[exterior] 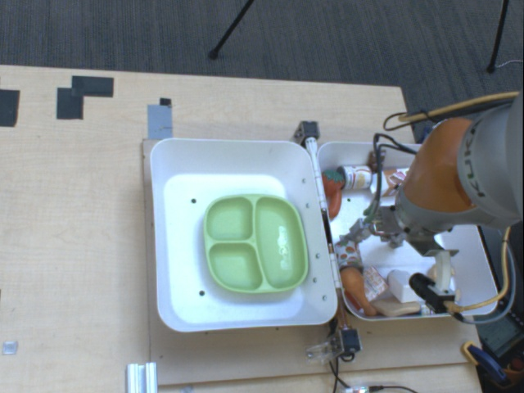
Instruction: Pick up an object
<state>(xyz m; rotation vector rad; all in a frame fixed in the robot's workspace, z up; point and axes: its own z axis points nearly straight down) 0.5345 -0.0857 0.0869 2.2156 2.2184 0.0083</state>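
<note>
Camera view: worktop (74,219) is light wood w/ two white bins side by side. Left bin (176,244) holds a green tray (255,244) w/ three compartments, sitting about centre, nothing in it. A few dark patches on the worktop at upper left, plus a small grey block (160,119) just above the left bin's top-left corner.

Right bin (483,277) holds the clutter. Top-left corner: a small bottle (354,177) lying on its side, white cap toward the right, w/ a red-orange item (332,195) just below-left of it against the bin's left wall. Lower left: an orange carrot-like piece (354,285) near the wall, a red-and-white wrapper (375,282) touching it on the right, a white block (401,285) beside that, and a tan piece (397,308) along the bottom edge.

Arm (458,178) comes in from the right, orange band and grey body covering the upper-right part of the right bin. Gripper (357,237) is down inside the right bin, near its left wall, between the red-orange item above and the carrot-like piece below. Its tip is small and mixed in w/ the clutter, so can't tell how the fingers stand or whether anything is between them. Cables (426,115) loop off the arm's top side.
</note>
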